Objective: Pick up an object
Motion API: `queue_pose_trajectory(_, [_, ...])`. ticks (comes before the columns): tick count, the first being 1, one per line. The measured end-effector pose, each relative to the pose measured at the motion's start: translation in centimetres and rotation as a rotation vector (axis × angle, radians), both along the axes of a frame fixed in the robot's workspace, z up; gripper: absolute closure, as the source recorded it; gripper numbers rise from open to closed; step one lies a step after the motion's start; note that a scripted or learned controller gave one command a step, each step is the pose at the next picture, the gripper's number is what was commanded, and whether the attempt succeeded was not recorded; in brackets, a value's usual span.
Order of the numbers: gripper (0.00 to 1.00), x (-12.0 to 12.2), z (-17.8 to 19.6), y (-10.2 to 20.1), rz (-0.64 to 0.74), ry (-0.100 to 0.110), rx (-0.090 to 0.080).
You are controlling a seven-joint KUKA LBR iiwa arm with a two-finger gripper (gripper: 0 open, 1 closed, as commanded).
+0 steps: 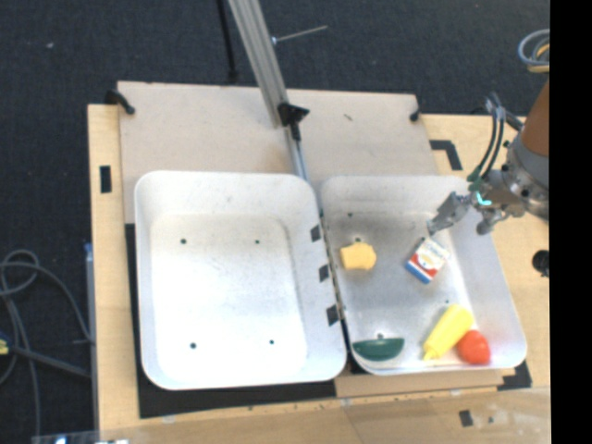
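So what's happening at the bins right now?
The arm's pincer hangs over the upper right part of the right bin, just above a small red, white and blue carton. Nothing is lifted yet. A yellow chunk, green bowl, yellow bottle and red ball lie in that bin.

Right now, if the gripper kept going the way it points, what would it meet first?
Probably the small red, white and blue carton, just down-left of the gripper in the right bin; depth is unclear from above.
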State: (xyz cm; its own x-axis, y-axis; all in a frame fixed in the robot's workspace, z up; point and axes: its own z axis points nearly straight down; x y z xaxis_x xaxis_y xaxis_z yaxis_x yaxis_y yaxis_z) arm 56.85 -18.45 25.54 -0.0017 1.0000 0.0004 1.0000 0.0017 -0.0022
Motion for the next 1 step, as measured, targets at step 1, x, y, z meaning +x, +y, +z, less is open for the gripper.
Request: queue_pose_trajectory(1, [0.00, 0.09, 0.23, 0.03, 0.001, -0.004, -0.001])
